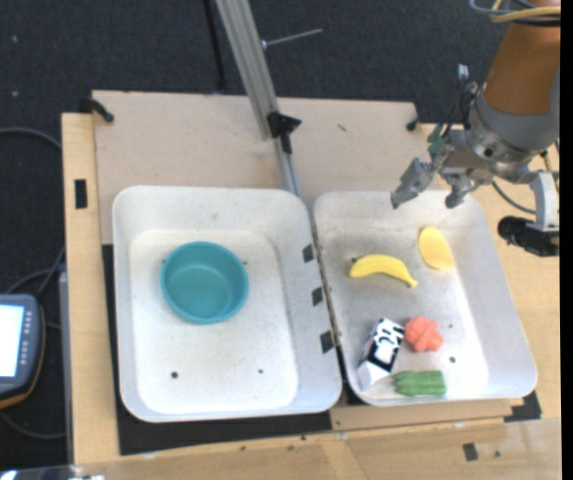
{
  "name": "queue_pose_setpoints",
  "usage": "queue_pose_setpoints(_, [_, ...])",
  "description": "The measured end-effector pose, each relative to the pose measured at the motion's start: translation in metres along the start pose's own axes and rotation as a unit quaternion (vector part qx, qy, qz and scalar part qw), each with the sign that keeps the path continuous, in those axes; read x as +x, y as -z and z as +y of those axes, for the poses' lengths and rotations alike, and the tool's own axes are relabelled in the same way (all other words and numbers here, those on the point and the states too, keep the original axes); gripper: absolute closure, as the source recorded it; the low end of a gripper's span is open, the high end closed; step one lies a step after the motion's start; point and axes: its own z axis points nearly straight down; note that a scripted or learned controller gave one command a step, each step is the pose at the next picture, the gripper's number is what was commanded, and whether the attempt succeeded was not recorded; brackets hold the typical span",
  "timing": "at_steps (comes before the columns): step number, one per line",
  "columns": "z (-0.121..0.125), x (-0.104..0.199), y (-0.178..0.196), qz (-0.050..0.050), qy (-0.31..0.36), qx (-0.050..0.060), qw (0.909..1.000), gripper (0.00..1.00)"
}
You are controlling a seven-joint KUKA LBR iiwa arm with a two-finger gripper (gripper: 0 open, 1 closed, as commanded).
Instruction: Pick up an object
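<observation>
Bench: tan board [196,138] with two white bins | left bin [136,268] has a teal bowl [204,282] | right bin [496,308] has a banana [383,268], lemon [435,248], green pickle-like toy [421,384] (lots of bare floor near the top edge) | gripper [428,188]: fingers spread wide, holding nothing, above the bin's far edge.

Left bin [136,268]: bowl [204,282] at centre. Right bin [501,298]: banana [383,268] left of lemon [435,248]; nearer the front, carton [381,348], strawberry [424,334], pepper [420,383]. Gripper [431,192] above back edge.
</observation>
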Motion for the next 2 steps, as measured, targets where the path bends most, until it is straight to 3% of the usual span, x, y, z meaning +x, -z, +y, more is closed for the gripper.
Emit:
queue_pose_setpoints(1, [0.0,0.0,0.0,0.0,0.0,0.0,1.0,0.0])
queue_pose_setpoints(2, [0.003,-0.002,-0.063,-0.001,-0.002,0.003,1.0,0.0])
